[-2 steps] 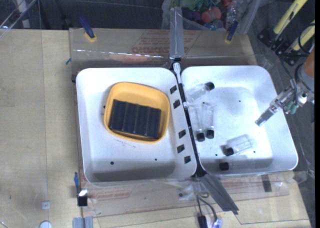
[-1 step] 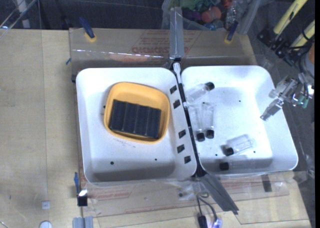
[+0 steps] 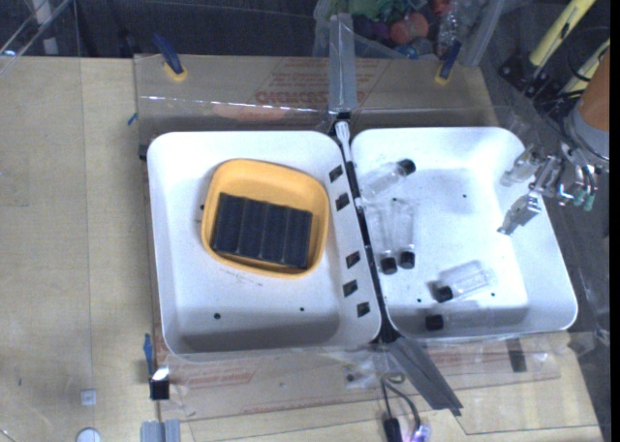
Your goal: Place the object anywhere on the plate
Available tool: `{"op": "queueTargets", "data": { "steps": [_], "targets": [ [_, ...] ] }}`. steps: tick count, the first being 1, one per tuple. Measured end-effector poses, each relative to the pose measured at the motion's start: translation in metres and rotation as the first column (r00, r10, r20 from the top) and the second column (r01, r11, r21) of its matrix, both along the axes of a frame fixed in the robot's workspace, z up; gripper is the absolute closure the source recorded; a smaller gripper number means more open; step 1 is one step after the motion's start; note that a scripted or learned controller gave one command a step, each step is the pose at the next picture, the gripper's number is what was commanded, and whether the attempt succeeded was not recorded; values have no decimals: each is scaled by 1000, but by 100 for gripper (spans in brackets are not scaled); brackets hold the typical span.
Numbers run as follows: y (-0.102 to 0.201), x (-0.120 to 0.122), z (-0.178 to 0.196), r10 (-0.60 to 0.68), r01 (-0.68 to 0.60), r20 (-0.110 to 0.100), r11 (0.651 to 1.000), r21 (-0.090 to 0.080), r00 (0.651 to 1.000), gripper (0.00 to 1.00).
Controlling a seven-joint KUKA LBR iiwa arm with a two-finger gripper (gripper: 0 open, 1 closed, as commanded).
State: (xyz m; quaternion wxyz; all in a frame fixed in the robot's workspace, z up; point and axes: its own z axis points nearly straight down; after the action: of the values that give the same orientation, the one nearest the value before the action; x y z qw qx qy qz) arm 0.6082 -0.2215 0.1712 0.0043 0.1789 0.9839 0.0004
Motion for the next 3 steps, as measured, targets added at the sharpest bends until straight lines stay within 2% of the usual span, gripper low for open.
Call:
{"op": "queueTargets", "data": {
  "steps": [1,2,3],
  "targets": [
    [0,7,25,158,-158,1,987,-1,987,0],
    [-1,-10,9,415,-415,-4,910,1,910,0],
    [1,-2,19,652,-652,0,758,-4,758,0]
  ]
}}
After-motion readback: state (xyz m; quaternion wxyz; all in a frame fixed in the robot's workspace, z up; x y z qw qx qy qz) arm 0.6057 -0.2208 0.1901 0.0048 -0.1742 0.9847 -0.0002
